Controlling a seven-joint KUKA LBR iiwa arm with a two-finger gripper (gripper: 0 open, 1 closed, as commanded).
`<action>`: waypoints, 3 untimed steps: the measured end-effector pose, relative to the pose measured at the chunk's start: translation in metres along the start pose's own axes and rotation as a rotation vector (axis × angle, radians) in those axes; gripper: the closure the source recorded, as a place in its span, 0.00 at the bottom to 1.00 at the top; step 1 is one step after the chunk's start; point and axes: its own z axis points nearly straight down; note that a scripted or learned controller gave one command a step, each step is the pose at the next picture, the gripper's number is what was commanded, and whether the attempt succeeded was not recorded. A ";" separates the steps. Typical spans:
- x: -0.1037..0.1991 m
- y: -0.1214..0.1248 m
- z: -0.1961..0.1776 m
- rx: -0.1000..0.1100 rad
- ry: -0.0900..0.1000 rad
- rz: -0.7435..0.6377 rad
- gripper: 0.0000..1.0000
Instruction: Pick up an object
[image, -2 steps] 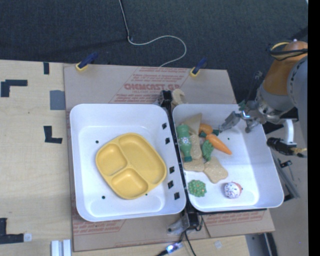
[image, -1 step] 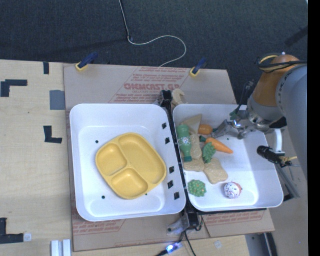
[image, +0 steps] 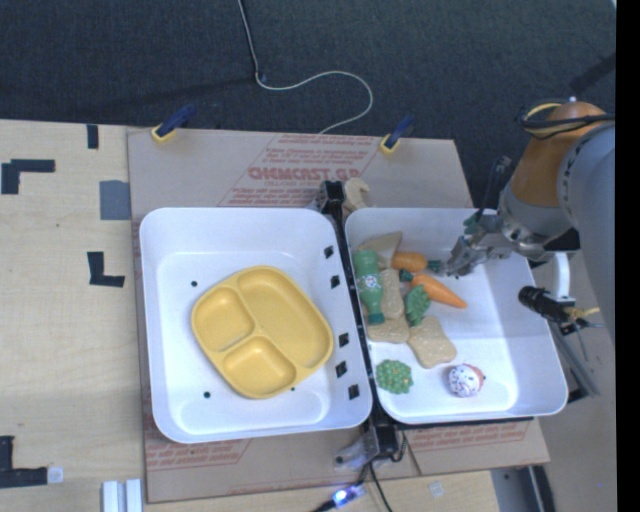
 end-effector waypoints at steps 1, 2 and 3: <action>0.006 0.010 -0.052 -0.003 0.002 0.003 1.00; 0.004 0.007 -0.095 -0.001 0.002 0.004 1.00; 0.004 0.008 -0.132 -0.003 0.002 0.003 1.00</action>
